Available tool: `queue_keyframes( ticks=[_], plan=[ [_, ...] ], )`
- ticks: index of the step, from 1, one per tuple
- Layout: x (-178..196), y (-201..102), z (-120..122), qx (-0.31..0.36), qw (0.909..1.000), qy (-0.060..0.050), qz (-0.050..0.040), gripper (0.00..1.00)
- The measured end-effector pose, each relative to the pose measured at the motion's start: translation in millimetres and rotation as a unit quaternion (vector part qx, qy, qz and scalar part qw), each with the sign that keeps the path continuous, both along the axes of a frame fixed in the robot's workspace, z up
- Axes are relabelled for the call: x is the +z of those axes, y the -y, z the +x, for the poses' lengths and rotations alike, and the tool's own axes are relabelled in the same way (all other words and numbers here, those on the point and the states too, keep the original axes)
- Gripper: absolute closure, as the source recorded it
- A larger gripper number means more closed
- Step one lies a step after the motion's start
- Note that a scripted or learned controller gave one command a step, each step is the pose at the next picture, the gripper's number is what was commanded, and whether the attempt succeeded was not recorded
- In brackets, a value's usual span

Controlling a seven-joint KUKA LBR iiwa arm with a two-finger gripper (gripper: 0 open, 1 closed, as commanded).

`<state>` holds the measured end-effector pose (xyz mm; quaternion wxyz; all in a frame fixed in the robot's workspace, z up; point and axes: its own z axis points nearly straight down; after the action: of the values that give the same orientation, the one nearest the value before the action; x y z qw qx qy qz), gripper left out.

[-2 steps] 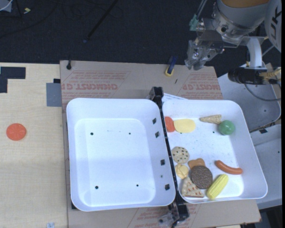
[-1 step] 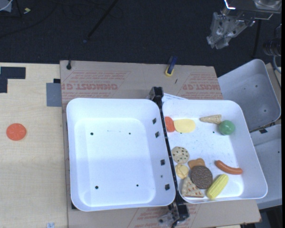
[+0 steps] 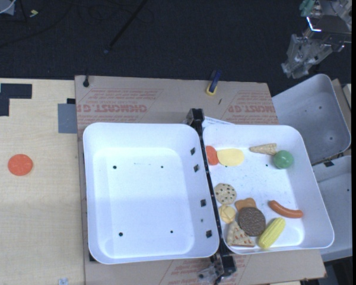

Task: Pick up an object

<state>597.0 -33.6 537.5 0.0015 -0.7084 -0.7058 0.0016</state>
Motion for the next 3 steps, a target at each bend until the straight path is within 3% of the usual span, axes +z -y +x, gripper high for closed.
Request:
queue_keyframes(
  ticks=[3],
  plan=[
    [0, 129, -74, 0.0, 1.0, 0.0, 0.0003, 1.0]
  ],
)
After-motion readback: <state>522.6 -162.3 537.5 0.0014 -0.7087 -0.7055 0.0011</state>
